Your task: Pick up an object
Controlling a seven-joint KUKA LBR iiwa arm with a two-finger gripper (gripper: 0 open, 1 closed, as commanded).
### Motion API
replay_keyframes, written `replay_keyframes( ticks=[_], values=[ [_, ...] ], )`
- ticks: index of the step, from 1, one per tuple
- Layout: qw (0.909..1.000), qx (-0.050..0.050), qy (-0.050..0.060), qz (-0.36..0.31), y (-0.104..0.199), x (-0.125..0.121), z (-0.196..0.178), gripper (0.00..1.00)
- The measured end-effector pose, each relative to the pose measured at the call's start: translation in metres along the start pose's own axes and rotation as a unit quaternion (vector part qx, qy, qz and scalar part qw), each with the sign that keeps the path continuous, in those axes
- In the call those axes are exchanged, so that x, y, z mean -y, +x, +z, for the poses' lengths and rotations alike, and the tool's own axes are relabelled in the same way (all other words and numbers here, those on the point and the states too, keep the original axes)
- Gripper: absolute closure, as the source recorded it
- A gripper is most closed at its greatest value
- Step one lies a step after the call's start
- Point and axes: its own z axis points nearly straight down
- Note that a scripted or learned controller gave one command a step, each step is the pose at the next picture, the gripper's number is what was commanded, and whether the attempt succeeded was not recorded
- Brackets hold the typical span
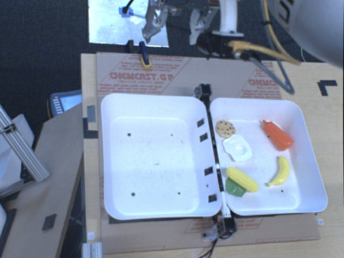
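Left shallow white plastic bin (156,206) sits on the bench (161,74). Right shallow white plastic bin (312,198) holds a round chocolate-chip cookie (225,128), white fried-egg toy (237,148), yellow corn cob (242,179) lying on a green piece (233,187), yellow banana (280,171) and orange-red bottle-shaped toy (277,135). End effector (174,26) hangs above the bench's far edge — fingers spread wide, nothing between them — grey arm (312,15) entering upper right.

We see a dark carpet floor (43,31) around the wooden bench (88,160), with a shiny metal plate (110,12) lying beyond it.
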Motion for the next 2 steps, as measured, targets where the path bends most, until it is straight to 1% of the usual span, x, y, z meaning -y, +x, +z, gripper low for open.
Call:
replay_keyframes(
  ticks=[2],
  values=[
    [1.0,0.0,0.0,0.0,0.0,0.0,0.0,0.0]
  ],
)
